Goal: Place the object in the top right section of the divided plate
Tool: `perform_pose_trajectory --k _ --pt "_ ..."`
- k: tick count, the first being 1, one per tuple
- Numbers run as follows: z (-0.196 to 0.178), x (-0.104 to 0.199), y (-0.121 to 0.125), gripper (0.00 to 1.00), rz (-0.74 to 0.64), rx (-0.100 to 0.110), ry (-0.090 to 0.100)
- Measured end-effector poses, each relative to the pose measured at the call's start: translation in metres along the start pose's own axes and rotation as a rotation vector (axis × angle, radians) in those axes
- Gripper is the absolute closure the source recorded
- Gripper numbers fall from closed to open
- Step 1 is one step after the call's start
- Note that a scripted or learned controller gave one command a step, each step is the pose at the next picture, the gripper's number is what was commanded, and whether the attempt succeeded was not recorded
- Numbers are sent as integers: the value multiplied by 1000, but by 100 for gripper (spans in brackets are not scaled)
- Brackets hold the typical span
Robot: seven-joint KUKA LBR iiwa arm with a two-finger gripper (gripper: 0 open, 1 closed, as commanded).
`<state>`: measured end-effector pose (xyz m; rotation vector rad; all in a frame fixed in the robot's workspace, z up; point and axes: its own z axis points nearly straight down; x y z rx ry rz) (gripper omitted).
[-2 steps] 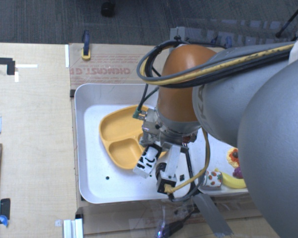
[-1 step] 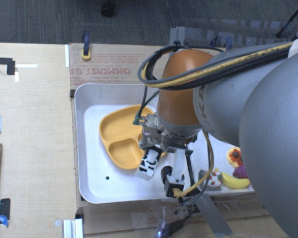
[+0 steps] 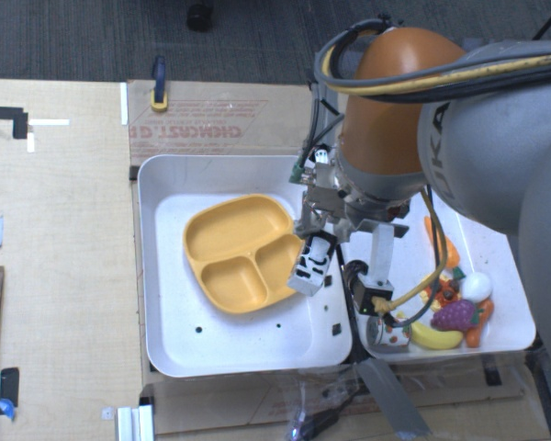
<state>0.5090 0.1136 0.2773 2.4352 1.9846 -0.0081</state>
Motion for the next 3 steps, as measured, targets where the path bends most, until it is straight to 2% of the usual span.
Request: perform_pose_trajectory --k 1,2,3 --pt "-3 -49 27 100 -168 0 0" --pt "62 -96 -13 100 -427 1 2" --pt "87 -63 7 100 -350 0 2"
